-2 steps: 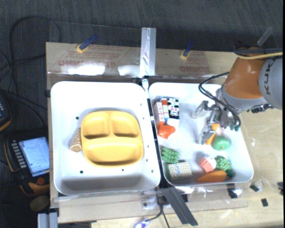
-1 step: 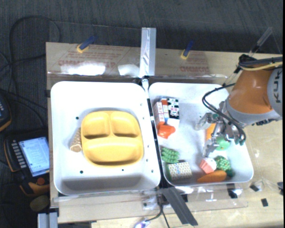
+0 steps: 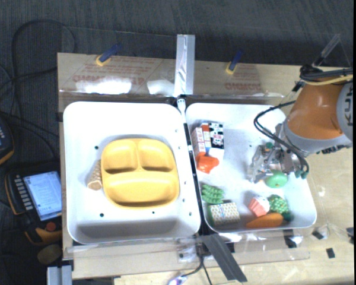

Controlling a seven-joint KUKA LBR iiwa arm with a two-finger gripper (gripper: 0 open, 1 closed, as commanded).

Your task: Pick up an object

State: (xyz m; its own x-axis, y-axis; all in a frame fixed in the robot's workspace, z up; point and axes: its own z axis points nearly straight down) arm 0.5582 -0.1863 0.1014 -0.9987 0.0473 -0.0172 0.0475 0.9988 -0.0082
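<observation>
Left bin (image 3: 77, 177): holds a yellow divided tray (image 3: 140, 171); an ice-cream cone toy (image 3: 95, 176) touches the tray's 9 o'clock edge.
Right bin (image 3: 240, 119): toy food crowded from 9 to 5 o'clock.
Arm (image 3: 318, 113): over the bin's 3 o'clock side.
Gripper (image 3: 267, 168): low near bin centre; finger state cannot be told.
Green round toy (image 3: 277, 181): just beside the gripper, at its 4 o'clock.
Carrot toy (image 3: 264, 221): 5 o'clock wall.

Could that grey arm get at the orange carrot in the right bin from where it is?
Probably yes. The carrot lies uncovered along the near wall of the right bin, just below the gripper. The strawberry and broccoli crowd it, so a clean grab could be awkward.
</observation>
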